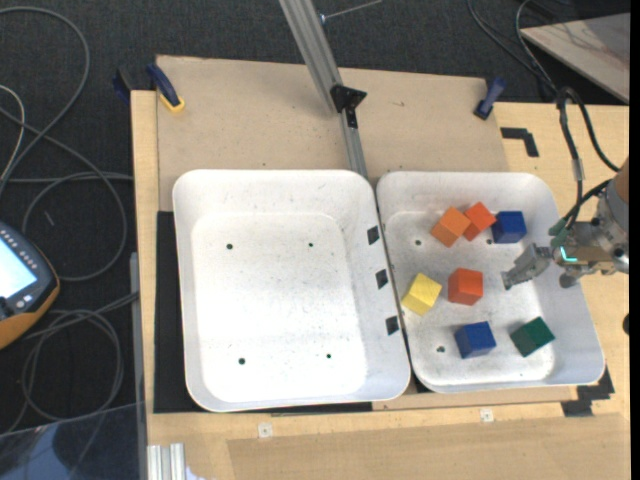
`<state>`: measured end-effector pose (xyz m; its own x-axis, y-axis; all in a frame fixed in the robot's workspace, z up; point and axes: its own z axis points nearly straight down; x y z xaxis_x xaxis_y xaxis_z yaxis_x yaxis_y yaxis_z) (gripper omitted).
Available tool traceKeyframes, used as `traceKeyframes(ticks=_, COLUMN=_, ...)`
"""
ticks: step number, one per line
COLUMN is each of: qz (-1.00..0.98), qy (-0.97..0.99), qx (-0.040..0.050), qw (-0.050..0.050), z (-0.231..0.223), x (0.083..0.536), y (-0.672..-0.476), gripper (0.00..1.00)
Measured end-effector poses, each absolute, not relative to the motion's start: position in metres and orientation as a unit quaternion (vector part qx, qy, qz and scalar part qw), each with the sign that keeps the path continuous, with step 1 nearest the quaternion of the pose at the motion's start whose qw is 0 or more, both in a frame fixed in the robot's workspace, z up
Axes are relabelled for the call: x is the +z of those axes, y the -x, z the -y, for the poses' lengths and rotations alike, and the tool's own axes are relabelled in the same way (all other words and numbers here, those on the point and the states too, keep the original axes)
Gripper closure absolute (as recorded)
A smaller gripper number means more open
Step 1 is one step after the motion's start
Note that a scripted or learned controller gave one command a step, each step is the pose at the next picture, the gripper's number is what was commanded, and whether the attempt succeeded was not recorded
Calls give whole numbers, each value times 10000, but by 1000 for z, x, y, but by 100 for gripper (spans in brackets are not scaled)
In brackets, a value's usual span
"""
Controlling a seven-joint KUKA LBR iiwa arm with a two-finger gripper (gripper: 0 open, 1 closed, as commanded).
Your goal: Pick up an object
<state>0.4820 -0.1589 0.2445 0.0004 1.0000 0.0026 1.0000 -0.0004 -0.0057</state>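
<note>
While poised over right bin, tool state indeterminable, nothing visibly gripped: approach step; next, descent onto red cube just beside.

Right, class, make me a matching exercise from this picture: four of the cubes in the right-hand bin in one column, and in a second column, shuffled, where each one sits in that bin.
Things:
1. yellow cube
2. green cube
3. blue cube beside the two orange cubes
4. red-orange cube in the middle

Places:
A. near corner of the right bin, on the arm's side
B. just right of the yellow cube
C. far row, right end
D. closest to the divide between the bins

Pairs: 1-D, 2-A, 3-C, 4-B
</note>
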Motion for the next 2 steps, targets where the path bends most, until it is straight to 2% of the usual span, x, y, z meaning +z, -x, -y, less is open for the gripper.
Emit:
traceKeyframes(ticks=1, qz=7073, qy=7069, qx=-4, qw=2, z=159, x=247, y=-483, gripper=0)
traceKeyframes(ticks=2, qz=7070, qy=7072, qx=11, qw=29, z=162, x=202, y=-489, gripper=0)
